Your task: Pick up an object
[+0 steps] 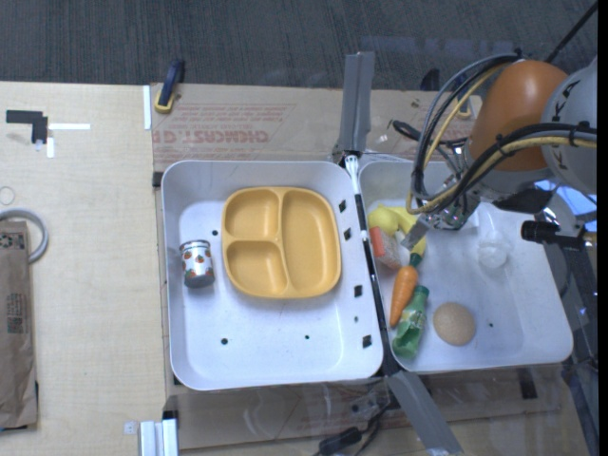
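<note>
My claw (pixel 418 237), its grip state impossible to tell, hangs over the yellow banana (pixel 388 219) at the right bin's (pixel 532 350) left wall beside the carrot (pixel 404 293); probably light, smooth, curved, so grasp across its middle.

Robot lab (two bins (pixel 180 255), cabled arm (pixel 518 112))

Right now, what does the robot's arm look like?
The grey robot arm has a big, round orange band above its wrist. Black and yellow cables loop down from it in curves to the small dark metal claw. The claw's fingers are too small to make out.
</note>
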{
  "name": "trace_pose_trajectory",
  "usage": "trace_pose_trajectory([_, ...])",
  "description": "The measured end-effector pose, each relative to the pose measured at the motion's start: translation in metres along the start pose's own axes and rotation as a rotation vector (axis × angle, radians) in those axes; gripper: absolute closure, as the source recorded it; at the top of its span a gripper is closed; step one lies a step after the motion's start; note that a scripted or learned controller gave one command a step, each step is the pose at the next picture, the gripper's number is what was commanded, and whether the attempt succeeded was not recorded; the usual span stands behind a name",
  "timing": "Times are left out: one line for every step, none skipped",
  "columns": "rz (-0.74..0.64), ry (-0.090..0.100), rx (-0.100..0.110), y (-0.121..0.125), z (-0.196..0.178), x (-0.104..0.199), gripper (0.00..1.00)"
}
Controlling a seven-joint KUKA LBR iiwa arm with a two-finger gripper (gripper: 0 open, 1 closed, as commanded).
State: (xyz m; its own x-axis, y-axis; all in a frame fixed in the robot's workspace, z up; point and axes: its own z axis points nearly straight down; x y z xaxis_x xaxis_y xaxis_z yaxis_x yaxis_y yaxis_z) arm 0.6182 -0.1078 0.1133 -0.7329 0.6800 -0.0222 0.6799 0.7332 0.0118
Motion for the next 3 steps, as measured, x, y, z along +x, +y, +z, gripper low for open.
trace_pose_trajectory([-0.053,-0.004,-0.010,-0.009,0.006,-0.015,0.00])
trace_pose_trajectory([-0.143,-0.014,-0.003,0.002,0.005,-0.010,0.00])
trace_pose_trajectory([-0.190,-0.016,-0.011,-0.004,0.005,-0.011,0.00])
